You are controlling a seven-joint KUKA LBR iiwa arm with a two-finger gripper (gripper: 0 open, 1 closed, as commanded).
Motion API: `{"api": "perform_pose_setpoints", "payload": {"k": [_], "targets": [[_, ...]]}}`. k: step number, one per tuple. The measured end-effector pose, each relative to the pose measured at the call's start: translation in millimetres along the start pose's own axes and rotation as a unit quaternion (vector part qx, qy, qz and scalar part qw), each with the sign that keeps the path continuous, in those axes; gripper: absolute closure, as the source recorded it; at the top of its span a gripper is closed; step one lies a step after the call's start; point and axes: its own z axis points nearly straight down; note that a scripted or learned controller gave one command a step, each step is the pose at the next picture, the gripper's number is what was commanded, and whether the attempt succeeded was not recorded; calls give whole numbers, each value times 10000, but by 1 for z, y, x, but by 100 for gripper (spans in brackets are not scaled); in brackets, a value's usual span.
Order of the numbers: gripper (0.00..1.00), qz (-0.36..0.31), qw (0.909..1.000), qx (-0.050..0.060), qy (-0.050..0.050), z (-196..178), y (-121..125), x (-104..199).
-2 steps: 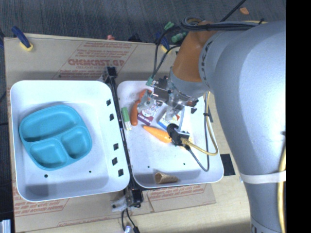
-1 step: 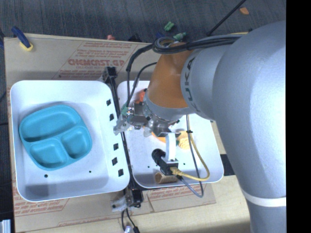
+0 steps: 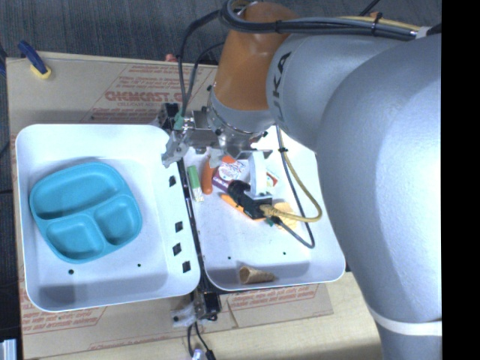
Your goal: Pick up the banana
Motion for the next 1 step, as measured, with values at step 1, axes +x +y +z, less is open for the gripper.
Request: {"api": "perform_pose_setpoints", "payload": {"k": [1], "targets": [[0,-755,9971,-6,-2,-80,-62,-36]]}}
